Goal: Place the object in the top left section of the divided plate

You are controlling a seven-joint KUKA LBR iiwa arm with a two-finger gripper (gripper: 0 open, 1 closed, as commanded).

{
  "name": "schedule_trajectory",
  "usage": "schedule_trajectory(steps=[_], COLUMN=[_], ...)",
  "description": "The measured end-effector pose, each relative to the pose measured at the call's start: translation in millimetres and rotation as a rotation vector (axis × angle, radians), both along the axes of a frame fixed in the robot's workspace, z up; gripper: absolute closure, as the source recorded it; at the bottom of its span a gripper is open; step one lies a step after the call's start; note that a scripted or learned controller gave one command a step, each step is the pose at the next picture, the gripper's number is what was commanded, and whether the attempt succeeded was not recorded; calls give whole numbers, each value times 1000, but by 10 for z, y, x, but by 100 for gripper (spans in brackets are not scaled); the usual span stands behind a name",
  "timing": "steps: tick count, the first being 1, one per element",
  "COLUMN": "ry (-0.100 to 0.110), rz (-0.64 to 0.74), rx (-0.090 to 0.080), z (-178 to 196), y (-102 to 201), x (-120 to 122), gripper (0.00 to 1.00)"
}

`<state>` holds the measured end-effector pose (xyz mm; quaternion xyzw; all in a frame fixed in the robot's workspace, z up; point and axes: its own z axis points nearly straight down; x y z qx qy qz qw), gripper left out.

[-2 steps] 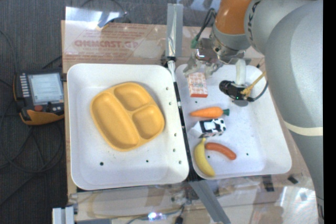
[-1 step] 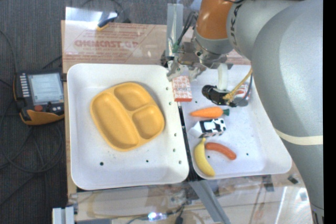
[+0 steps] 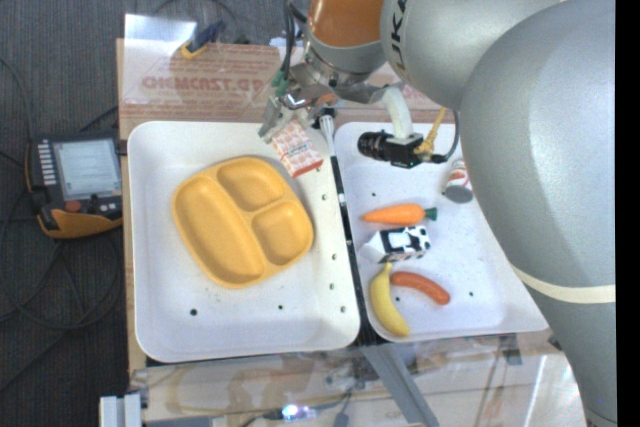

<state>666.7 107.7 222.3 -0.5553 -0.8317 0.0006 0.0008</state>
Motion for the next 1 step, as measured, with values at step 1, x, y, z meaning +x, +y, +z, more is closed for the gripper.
schedule_trajectory(steps=[1], ry=[0], rz=[0], rx=[1], z=[0], y=[0], x=[0], gripper=[0])
